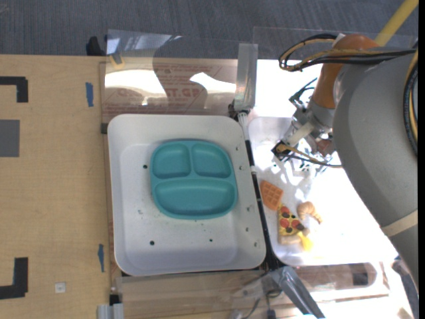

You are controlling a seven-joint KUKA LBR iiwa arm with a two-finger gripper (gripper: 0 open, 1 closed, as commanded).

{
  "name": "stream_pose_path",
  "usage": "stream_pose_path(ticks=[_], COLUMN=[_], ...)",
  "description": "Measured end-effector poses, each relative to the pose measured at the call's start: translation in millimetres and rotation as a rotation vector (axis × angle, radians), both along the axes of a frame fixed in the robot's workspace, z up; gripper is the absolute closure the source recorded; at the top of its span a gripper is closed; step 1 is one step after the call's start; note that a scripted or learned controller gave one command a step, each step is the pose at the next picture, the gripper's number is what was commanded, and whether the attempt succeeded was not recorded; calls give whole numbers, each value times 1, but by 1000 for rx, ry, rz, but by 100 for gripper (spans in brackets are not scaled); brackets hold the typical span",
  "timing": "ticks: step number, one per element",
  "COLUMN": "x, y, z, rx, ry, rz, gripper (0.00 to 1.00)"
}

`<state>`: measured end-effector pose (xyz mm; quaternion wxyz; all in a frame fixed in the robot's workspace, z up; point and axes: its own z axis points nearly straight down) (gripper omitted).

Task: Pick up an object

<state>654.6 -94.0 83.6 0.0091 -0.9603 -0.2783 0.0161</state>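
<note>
The grey arm (378,131) fills the right bin's (345,244) far right side. The left bin (126,244) carries a teal divided plate (194,178) at its middle. Small toy foods cluster by the right bin's left wall: a waffle (271,195), a pizza slice (289,224), a croissant-like piece (309,211). The gripper (284,148) hangs near that bin's far-left corner; whether its jaws are open I cannot tell, and nothing shows between them. The pick would probably go best by centring over the waffle, then descending straight, clear of the wall.
</note>
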Motion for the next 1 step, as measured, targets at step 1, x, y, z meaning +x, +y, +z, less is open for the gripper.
stream_pose_path(ticks=[1], x=[-2], y=[1], z=[5], rx=[2], ry=[17], rz=[0], gripper=[100])
